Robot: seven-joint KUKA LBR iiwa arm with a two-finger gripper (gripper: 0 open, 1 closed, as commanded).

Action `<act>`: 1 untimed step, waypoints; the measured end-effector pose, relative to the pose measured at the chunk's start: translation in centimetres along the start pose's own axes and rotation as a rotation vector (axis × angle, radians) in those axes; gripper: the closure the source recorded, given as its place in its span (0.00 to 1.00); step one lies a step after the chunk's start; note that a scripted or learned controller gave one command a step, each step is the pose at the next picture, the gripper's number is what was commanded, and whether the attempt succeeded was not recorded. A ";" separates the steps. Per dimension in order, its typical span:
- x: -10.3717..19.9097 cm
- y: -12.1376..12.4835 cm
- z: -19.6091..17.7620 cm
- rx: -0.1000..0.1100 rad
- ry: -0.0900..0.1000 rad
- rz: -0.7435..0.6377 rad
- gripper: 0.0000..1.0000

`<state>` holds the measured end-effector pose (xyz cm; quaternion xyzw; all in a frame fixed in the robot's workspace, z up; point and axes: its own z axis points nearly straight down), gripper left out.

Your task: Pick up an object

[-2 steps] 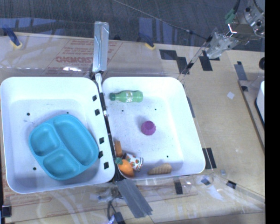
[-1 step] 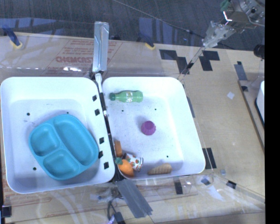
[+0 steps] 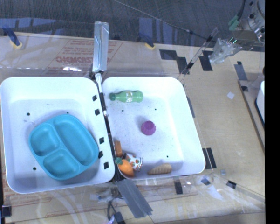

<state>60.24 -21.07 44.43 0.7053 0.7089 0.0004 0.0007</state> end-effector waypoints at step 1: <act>0.3 0.2 -1.1 -0.001 0.000 -0.009 1.00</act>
